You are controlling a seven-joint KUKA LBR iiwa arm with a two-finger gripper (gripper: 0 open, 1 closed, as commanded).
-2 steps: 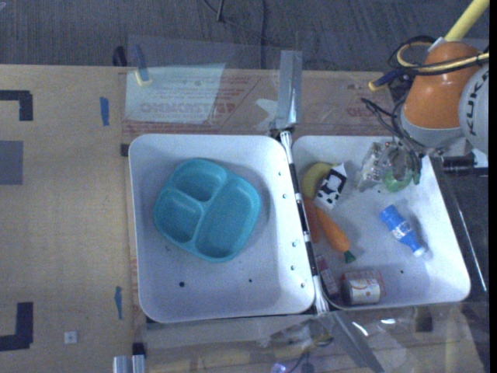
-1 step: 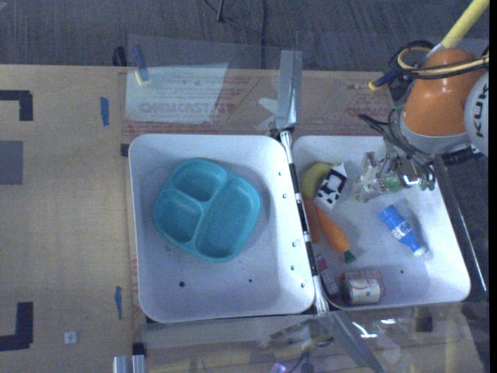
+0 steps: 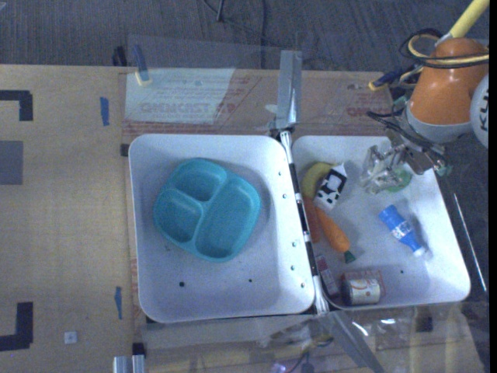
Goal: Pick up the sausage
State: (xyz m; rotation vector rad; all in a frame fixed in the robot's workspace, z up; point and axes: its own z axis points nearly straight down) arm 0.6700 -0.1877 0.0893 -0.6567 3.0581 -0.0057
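Nearest, in the right bin, a can lies on its side by the front wall. Farther in, a blue tube lies aslant toward the right wall. The sausage, if the long orange piece with a dark tip is it, lies aslant just beside the bin's left wall, well apart from the tube. Beyond its upper end stands a small black-and-white box, touching a banana. At the far right the hand hangs over a pale green thing, apart from the sausage; whether it is apart or together I cannot tell. In the left bin on the counter rests a teal divided plate.
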